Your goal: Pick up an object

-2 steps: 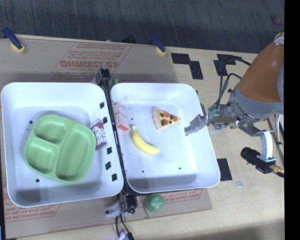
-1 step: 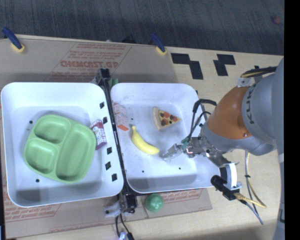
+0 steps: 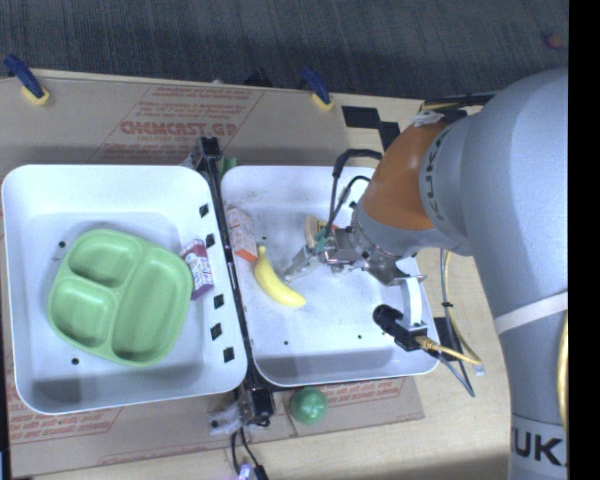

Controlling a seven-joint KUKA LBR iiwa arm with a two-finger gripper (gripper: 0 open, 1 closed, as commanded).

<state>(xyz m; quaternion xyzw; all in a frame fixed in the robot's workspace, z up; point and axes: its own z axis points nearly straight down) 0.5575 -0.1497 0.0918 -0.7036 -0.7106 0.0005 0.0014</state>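
A yellow banana [image 3: 278, 280] lies in the left half of the right bin [image 3: 330, 358], pointing from upper left to lower right. My gripper [image 3: 306, 248] hangs low over that bin, just right of the banana's upper end. Its two fingers are spread apart, one [image 3: 298, 263] close to the banana and the other [image 3: 314, 230] farther back. Nothing sits between them. The grey arm with its orange band [image 3: 400, 183] reaches in from the right and hides the bin's right side.
A green divided plate [image 3: 120, 293] fills much of the left bin [image 3: 25, 368], with a maroon packet [image 3: 198, 265] by the inner wall. A pale wrapper [image 3: 238, 230] and small orange piece [image 3: 245, 255] lie beside the banana. A green ball [image 3: 307, 404] rests outside the bins at the front.
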